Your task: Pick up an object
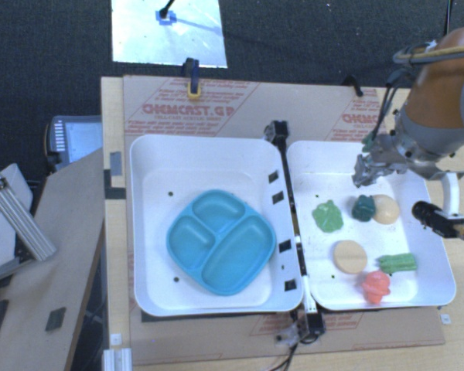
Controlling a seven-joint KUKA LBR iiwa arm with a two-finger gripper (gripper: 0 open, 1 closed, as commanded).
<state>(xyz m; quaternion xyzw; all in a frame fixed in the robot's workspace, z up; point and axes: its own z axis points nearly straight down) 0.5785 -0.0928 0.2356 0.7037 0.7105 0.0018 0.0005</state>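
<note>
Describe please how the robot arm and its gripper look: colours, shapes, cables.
The grey KUKA arm has a rounded body with a wide orange band. Thin dark cables run along it. The small grey metal gripper looks angular.

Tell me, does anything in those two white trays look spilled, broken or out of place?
Nothing stands out. The blue divided plate lies flat in the left bin, turned at a slant. In the right bin, the small toy foods sit loosely scattered, none visibly damaged. The hand hovers above the bin's far side.
</note>
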